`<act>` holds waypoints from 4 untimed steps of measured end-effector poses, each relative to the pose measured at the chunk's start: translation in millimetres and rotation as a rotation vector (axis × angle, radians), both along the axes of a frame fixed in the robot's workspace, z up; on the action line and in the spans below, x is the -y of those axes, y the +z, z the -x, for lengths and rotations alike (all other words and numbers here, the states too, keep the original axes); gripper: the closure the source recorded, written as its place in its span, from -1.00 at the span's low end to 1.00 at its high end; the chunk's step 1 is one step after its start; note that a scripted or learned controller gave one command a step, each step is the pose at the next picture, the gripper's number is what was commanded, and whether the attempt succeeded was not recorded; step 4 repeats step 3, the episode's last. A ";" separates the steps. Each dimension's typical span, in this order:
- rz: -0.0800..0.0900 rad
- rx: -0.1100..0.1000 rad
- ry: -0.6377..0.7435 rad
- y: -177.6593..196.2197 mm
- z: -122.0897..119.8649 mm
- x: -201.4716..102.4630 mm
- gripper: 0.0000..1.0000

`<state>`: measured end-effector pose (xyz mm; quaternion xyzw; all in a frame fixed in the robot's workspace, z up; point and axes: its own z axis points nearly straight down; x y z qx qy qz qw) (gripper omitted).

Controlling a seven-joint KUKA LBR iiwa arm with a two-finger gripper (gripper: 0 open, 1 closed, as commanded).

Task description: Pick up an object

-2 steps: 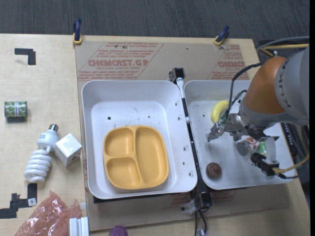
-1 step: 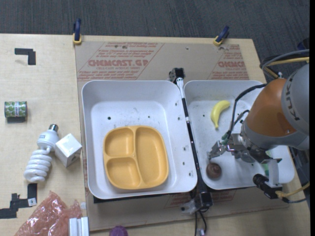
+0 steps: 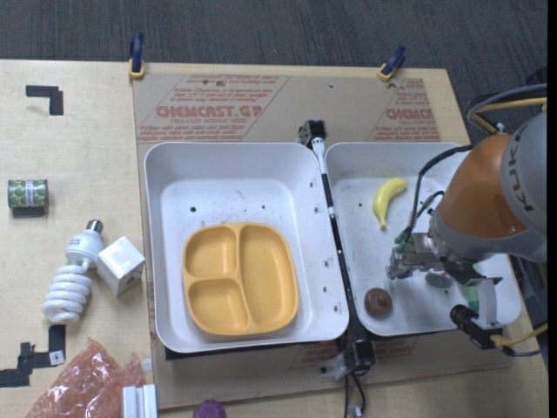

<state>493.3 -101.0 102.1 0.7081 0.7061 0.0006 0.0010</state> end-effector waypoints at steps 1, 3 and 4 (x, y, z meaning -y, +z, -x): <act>0.001 -0.001 0.005 90.3 -50.4 -49.9 1.00; 0.001 -0.002 0.004 49.6 -131.7 9.3 -1.00; 0.001 -0.002 0.004 49.6 -131.7 9.3 -1.00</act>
